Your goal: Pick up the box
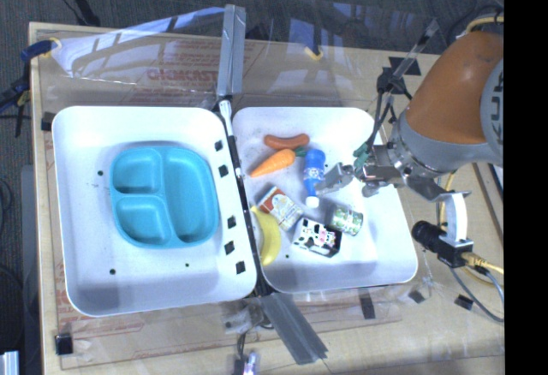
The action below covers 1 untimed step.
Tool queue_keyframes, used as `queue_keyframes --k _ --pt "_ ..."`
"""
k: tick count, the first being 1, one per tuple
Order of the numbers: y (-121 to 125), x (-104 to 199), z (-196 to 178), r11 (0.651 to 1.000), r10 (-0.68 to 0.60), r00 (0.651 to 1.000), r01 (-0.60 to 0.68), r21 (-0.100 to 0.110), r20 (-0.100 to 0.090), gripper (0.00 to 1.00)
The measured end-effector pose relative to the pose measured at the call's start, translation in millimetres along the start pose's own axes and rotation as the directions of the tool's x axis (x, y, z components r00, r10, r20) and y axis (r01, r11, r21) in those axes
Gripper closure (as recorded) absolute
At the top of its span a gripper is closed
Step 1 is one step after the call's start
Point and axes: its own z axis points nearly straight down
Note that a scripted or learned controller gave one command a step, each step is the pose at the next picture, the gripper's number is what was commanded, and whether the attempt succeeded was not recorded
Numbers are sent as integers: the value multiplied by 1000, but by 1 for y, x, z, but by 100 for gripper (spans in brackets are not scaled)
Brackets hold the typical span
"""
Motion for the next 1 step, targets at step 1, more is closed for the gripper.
queue_keyframes --k 1 --pt "17 -17 158 989 -146 989 146 -8 3 0"
